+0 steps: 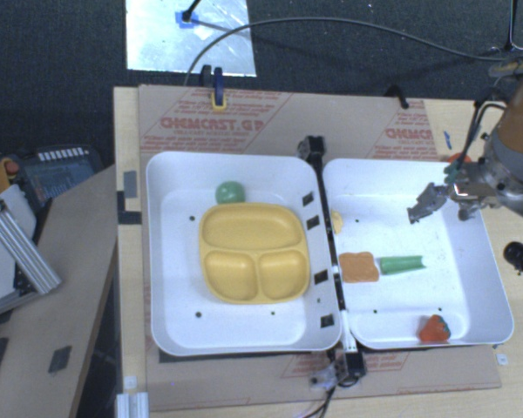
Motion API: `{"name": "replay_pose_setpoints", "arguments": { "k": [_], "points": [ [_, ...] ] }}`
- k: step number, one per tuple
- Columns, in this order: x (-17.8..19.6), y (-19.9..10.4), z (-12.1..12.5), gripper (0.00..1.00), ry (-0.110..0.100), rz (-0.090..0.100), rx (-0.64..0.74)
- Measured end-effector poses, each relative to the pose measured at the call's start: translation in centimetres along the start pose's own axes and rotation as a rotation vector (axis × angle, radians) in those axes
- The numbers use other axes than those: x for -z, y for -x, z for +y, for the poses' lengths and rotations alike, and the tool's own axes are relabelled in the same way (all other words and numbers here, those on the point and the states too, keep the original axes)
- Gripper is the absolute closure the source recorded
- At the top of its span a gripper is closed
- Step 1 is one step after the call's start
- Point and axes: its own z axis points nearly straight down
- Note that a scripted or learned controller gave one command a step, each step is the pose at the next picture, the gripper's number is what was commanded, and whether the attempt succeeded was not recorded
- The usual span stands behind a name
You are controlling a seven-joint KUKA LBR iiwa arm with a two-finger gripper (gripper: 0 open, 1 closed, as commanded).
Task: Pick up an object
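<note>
White plastic bins sat side by side on the desk, and the jaws (pixel 425 204) hung over the upper part of the right bin (pixel 484 259), reaching in from its far side. Whether they stood apart or together I could not tell; they read as a small dark blur at this slant, with nothing visibly between them.

Candidate things lay below and slightly left of the jaws: a green wedge-shaped piece (pixel 402 265) lying flat, touching or nearly touching an orange block (pixel 358 268) further left. A red-orange strawberry-like toy (pixel 434 328) sat well below, near the bin's front wall. A small yellow item (pixel 335 223) showed at the divider, mostly cut off, identity uncertain.

Across the divider, well left of the jaws, the left bin (pixel 170 233) carried a yellow compartment tray (pixel 251 252) and a green ball (pixel 230 192) just behind it.

Judgement: the green piece looked light, stiff and probably smooth plastic, so slippery; best taken across its narrow width near mid-length. Its closeness to the orange block might crowd one finger.
</note>
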Motion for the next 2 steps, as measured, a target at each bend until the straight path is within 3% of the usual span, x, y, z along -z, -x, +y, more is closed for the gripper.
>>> {"name": "replay_pose_setpoints", "arguments": {
  "k": [2],
  "points": [
    [-11.9,0.7,0.9,0.00,-0.004,0.001,-0.002]
  ]
}}
